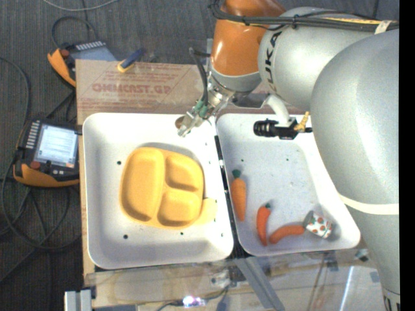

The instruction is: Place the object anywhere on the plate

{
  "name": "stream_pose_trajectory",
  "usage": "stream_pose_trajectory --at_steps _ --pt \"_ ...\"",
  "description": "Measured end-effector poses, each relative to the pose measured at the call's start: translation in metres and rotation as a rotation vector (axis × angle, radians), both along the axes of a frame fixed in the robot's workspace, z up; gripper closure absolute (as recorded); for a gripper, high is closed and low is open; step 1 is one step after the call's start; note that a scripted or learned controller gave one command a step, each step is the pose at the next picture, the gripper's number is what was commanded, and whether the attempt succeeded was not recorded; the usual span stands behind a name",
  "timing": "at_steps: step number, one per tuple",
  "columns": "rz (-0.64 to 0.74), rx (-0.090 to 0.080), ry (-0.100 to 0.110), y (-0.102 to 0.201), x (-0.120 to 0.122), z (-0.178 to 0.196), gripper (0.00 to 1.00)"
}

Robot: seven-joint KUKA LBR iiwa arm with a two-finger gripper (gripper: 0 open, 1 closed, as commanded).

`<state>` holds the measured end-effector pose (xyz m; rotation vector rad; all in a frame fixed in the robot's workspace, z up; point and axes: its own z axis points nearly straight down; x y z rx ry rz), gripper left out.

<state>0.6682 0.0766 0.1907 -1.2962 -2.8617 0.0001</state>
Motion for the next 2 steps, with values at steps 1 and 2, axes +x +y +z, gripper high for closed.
stream_pose_trajectory --at_steps 1,2 --pt "-0.375 0.0 0.004 0.0034 -0.0714 -0.0082 1.0" --pt "-0.375 -0.001 0.004 0.0029 -0.0713 -0.0081 0.0"
